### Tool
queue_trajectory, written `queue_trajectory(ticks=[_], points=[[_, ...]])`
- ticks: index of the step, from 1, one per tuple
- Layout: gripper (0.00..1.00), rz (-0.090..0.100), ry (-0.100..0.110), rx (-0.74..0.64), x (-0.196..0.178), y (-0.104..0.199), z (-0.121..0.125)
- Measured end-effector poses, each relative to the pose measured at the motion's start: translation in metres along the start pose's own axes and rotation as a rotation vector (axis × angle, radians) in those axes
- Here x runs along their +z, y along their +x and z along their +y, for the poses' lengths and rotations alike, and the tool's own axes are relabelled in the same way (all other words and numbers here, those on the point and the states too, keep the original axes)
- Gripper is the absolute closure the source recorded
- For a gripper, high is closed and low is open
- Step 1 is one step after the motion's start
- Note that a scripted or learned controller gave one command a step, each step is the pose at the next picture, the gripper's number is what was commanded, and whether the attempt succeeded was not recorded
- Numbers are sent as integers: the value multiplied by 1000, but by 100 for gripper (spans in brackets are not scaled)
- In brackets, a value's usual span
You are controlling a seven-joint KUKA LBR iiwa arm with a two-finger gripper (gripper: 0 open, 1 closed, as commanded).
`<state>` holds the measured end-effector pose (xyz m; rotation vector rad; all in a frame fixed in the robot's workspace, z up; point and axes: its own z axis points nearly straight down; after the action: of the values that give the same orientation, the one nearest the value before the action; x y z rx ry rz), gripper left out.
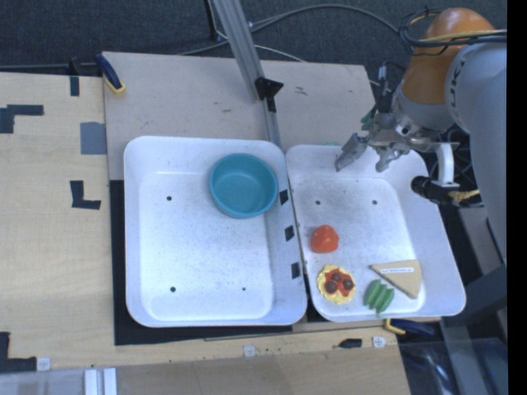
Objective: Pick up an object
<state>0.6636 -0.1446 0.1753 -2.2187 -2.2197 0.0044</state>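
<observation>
Nearest the camera, along the near edge of the right bin (436, 245), lie three of its four items: one small round pizza toy (336, 283), one green pepper-like piece (379, 296) just beside it, and one tan wedge (398, 277) shaped like a sandwich half. One red tomato-like ball (324, 238) sits a little farther in, apart from those three. At the bin's far end the gripper (366, 156) hangs with its two fingers spread apart and nothing between them, well clear of all four items. One blue bowl (243, 184) stands upright in the far right part of the left bin (165, 262), close to the wall between the two bins. One grey pole (244, 48) slants across the bench above the bins. Much of the arm (461, 64) is cut off at the right edge, and the green piece is too small to identify for certain.
</observation>
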Motion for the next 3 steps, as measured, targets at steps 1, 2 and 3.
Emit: queue_trajectory(ticks=[1, 2, 3], points=[[0, 0, 0, -1, 45, 5, 4], [0, -1, -2, -1, 88, 6, 4], [100, -1, -4, -1, 76, 5, 4]])
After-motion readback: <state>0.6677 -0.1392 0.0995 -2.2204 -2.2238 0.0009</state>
